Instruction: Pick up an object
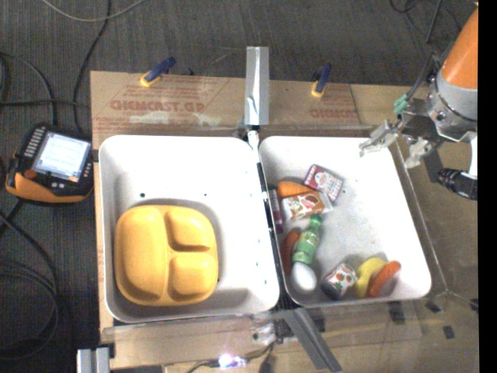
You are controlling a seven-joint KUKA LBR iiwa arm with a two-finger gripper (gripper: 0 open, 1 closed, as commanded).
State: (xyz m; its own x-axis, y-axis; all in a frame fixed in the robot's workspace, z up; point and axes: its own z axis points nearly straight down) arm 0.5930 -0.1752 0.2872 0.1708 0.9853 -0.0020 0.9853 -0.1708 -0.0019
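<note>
Orange banding is showing on the arm [460,57] at the upper right, and nothing is being carried; whether the claw [386,137] is released or clenched cannot be told, since it is blurred over the right bin's [404,200] far corner. The approach step is judged to be in hand. A descent down and leftward is being called for next. Far to the claw's left, a yellow divided tray [166,253] is lying in the left bin [116,162]. Below-left of the claw, a small carton [323,181], a green bottle [308,242] and a white egg [303,275] are crowding together, so neighbours are judged likely to be nudged.
</note>
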